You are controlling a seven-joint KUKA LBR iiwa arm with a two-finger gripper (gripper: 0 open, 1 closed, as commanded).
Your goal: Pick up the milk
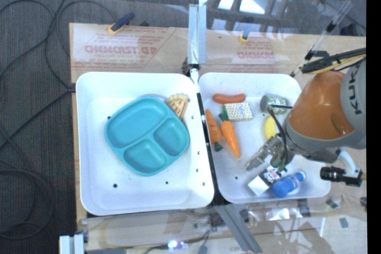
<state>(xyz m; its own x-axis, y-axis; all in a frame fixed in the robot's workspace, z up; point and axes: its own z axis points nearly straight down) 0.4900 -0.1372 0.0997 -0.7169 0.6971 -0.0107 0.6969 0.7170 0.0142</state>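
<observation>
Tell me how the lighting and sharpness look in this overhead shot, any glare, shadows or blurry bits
Camera view: bright, even light, so the white bins cast only soft shadows; window-like glare sits on the clear sheet behind the bench; the teal plate and carrots read fairly crisp; the gripper is small and soft-edged, too indistinct to judge; the milk beside the blue bottle is slightly smeared.

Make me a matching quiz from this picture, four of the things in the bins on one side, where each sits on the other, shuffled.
Things:
1. turquoise divided plastic plate
2. red toy sausage
3. blue plastic bottle
4. orange toy carrot

Places:
A. right bin, near front corner
B. left bin, middle
C. right bin, far side
D. right bin, near the divider

Pairs: 1-B, 2-C, 3-A, 4-D
</observation>
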